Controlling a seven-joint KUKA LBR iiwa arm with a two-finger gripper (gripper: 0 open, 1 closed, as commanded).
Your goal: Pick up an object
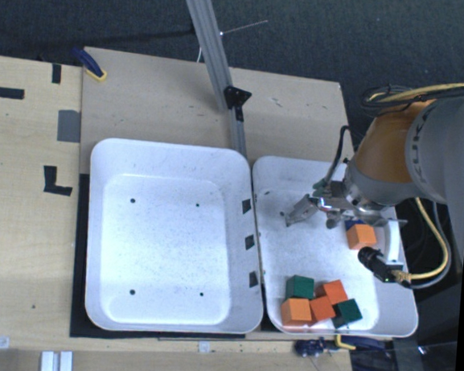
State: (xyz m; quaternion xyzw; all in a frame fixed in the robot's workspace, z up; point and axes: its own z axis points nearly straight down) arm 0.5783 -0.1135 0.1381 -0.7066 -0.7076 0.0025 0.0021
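Near the front of the right bin [279, 249] sit orange and green blocks [319, 301] in a pile. Farther back, the gripper [327, 209] hangs over the bin with an orange block [362, 236] just beside it. Whether its jaws are open, I cannot tell.

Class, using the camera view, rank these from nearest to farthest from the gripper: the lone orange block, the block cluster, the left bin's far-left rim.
From the gripper:
1. Lone orange block, just right.
2. Block cluster, right bin's near end.
3. Left bin's far-left rim.
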